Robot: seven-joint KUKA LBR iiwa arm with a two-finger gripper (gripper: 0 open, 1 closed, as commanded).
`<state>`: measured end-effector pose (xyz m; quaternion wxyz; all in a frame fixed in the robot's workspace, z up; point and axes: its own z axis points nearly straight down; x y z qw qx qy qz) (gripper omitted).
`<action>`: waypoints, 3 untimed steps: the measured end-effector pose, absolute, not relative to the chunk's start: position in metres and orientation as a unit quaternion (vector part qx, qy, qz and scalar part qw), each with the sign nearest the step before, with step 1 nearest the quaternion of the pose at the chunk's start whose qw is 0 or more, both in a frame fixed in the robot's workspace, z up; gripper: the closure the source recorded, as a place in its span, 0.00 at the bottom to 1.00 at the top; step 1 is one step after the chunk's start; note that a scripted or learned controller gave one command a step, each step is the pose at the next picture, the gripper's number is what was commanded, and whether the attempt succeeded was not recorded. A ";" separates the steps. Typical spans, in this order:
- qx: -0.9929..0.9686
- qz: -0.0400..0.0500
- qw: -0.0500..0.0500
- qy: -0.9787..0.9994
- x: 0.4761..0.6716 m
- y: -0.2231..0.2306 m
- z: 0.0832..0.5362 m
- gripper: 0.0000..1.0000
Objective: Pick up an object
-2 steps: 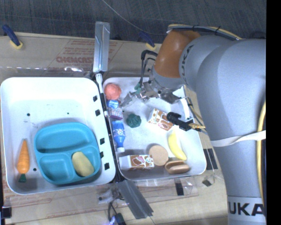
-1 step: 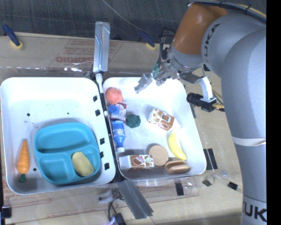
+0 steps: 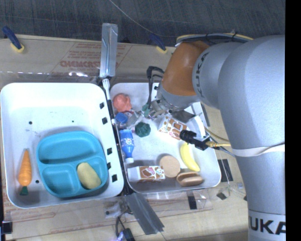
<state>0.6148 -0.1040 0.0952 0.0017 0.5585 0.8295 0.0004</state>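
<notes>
Now hand (image 3: 148, 110) low in right bin (image 3: 213, 172), beside green object (image 3: 142, 130); finger state unclear.

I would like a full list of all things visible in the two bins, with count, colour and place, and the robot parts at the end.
tray: 1, blue, left bin
potato: 1, yellow, in the tray's lower right compartment
carrot: 1, orange, left bin, left of the tray
ball: 1, pink-red, right bin, top left
bottle: 1, blue and white, right bin, left wall
lump: 1, dark green, right bin, middle
banana: 1, yellow, right bin, right
hot dog: 1, brown, right bin, bottom right
arm: 1, grey with orange band, from the right
claw: 1, over the right bin
</notes>
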 end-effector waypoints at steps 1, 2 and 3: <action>0.630 -0.001 -0.002 0.776 0.590 -0.148 0.104 0.00; 0.645 0.000 0.000 0.764 0.625 -0.100 0.092 0.00; 0.599 -0.001 -0.002 0.801 0.591 -0.127 0.092 0.00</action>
